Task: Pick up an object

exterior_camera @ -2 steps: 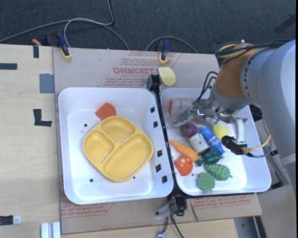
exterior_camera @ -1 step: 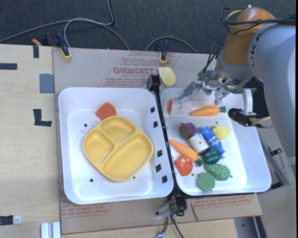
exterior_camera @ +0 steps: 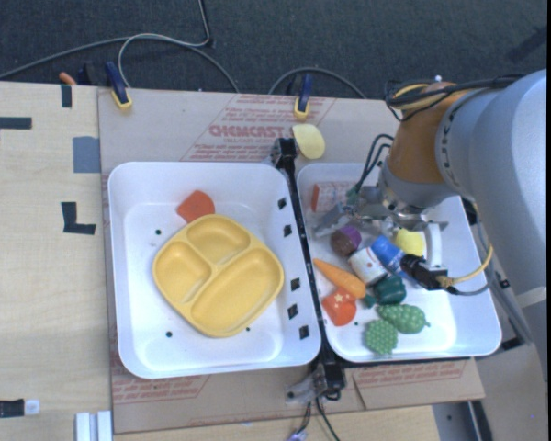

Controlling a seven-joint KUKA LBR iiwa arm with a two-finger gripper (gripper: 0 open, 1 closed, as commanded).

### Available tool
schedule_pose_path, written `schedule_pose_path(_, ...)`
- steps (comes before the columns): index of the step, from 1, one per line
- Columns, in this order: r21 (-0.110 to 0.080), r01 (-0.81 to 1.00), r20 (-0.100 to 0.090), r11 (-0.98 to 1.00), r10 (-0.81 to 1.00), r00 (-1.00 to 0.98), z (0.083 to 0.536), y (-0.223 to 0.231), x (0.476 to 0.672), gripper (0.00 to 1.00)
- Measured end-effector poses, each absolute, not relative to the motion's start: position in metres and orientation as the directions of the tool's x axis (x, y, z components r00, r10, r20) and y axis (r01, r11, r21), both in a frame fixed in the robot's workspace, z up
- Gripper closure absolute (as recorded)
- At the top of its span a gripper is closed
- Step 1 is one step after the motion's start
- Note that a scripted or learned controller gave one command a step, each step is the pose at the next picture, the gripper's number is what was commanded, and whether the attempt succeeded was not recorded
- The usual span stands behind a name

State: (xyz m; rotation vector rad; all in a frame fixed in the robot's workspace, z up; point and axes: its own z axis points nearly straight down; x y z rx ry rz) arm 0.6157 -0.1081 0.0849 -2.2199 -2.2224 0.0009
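Low over right bin [exterior_camera: 473, 338], arm [exterior_camera: 441, 145] reaches in fr. right; claw [exterior_camera: 367, 211] state can't tell.

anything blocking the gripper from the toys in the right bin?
Nothing visible. The gripper sits low in the right bin, right over the purple toy and blue-and-white bottle; the pile is tight, though.

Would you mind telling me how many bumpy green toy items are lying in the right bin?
2: one bumpy green toy near the front edge, another bumpy green piece just left of it. The arm may hide more.
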Motion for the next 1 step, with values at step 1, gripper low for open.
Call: schedule_pose_path(1, 0.001, 1.0, -0.002, 0.0, 1.0, 0.0, 0.0855, -0.1389, 0.573, 0.0)
